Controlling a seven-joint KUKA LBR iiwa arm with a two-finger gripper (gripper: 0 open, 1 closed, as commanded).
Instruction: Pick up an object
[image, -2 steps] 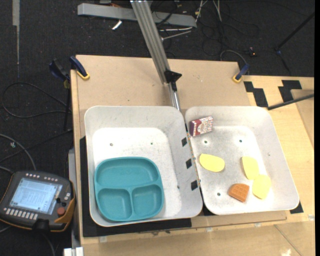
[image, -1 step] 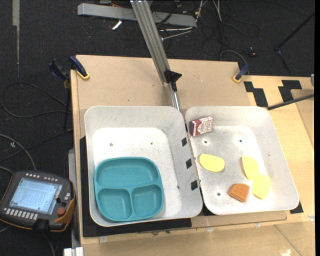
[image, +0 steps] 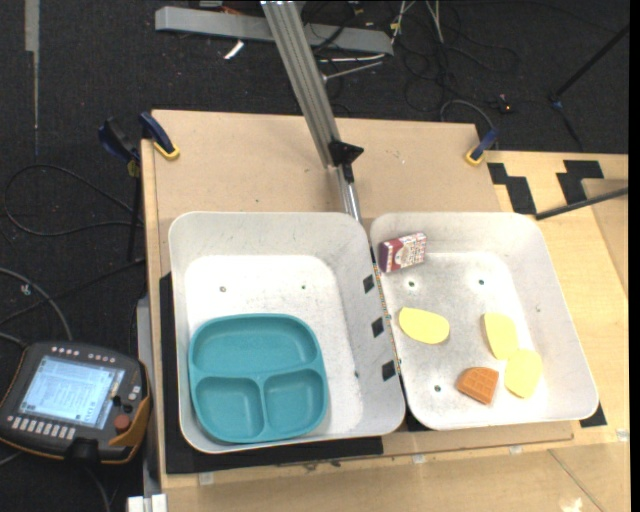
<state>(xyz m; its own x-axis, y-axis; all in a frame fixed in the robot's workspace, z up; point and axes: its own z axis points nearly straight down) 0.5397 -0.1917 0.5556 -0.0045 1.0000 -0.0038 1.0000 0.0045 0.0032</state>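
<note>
The right bin (image: 540, 260) holds several small objects. A maroon and white carton (image: 402, 252) lies near its back left corner. A yellow oval piece (image: 424, 326) rests left of centre. Two more yellow pieces sit toward the right, one upright-oval (image: 499, 334) and one rounder (image: 523, 373) just in front of it. An orange wedge-shaped piece (image: 479, 384) lies near the front, touching close to the rounder yellow piece. In the left bin (image: 200, 245) sits a teal divided tray (image: 258, 377) with three compartments.
A slanted metal pole (image: 312, 90) crosses from the top to the gap between the bins. Clamps sit at the bench's back corners (image: 160, 140). A handheld control pendant (image: 70, 400) rests off the bench at the lower left.
</note>
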